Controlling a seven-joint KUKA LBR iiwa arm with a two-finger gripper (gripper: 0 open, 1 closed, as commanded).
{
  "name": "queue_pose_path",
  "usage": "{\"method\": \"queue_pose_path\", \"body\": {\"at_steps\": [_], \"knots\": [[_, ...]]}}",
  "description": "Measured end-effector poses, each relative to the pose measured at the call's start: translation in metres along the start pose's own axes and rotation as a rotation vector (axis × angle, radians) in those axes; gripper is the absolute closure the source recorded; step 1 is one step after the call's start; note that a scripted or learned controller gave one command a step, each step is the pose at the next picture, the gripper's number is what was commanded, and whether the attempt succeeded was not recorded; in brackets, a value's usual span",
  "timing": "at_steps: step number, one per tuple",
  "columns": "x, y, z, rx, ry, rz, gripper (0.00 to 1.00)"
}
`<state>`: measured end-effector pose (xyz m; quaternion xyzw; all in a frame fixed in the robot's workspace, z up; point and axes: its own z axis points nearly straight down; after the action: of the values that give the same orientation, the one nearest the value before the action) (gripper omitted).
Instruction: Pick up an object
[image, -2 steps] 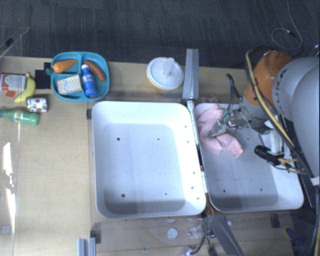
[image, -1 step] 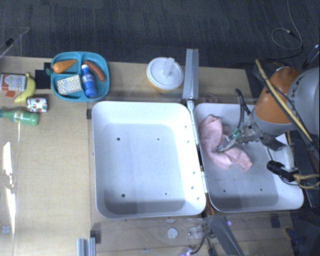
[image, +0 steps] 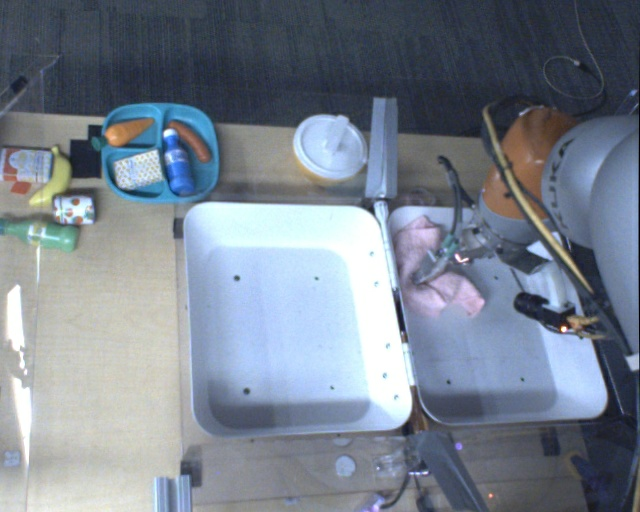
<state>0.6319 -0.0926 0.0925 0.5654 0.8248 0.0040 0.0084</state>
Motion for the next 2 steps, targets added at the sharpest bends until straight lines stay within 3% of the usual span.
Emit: {"method": "queue_pose_path", "body": {"at_steps": [1,2], "knots": [[-0.039,0.025,0.002,0.023,0.024,-0.110,0.00],[-0.042,0.029,-0.011,0.006,0.005,-0.114,1.00]]}}
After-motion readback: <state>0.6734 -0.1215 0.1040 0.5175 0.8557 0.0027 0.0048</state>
